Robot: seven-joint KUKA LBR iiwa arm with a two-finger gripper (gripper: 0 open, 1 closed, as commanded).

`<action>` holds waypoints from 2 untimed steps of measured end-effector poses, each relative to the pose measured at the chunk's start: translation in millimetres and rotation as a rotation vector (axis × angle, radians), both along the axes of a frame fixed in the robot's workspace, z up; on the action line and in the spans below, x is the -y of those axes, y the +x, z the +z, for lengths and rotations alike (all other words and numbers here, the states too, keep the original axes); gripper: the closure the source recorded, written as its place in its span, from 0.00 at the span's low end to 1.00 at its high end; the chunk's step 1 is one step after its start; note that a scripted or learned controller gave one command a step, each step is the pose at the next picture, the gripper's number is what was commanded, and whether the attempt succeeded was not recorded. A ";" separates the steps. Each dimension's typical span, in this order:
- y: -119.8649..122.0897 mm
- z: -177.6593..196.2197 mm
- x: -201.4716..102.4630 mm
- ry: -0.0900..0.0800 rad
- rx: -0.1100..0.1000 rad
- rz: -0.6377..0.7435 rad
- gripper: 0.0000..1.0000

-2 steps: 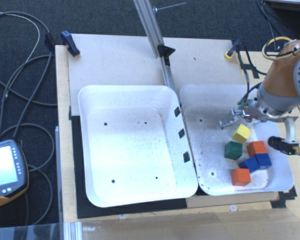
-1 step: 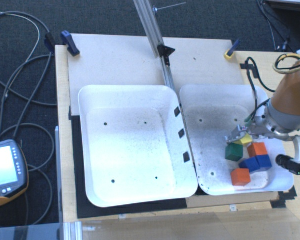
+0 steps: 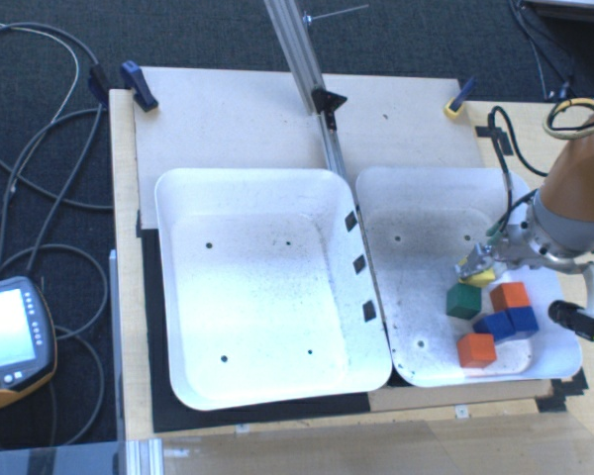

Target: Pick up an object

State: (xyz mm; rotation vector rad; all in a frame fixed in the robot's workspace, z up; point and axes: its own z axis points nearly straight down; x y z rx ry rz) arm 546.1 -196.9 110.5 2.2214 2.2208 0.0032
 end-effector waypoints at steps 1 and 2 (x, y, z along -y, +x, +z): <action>-17.2 9.1 -103.5 0.005 -0.006 0.008 1.00; -8.4 92.9 -198.8 0.003 0.006 0.011 1.00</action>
